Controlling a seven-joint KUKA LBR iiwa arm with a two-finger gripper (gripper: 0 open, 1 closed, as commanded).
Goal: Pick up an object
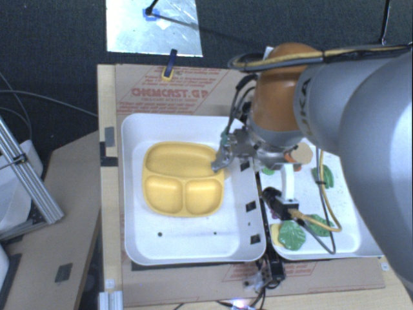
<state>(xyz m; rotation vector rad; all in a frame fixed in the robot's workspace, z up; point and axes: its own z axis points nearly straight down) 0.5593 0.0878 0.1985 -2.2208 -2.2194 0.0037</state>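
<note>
The left shallow white plastic bin sits on a brown cardboard sheet printed with red letters. In its upper half lies a glossy yellow moulded plastic plate with rounded corners, split into three compartments: one long one at the far side and two smaller ones at the near side. The rest of that bin's smooth floor is bare.

The grey metal gripper is at the plate's right rim, low over it and seemingly touching the edge where the long compartment meets the right small one. I cannot tell whether it is open or closed, nor whether it has hold of the plate.

Just right of it runs the wall shared with the right white bin. There lie a crinkled green leaf-shaped piece at the near left corner, a smaller green piece farther back, and a pale peach round thing partly under the wrist. The bulky grey arm with its orange band covers much of that bin.
</note>
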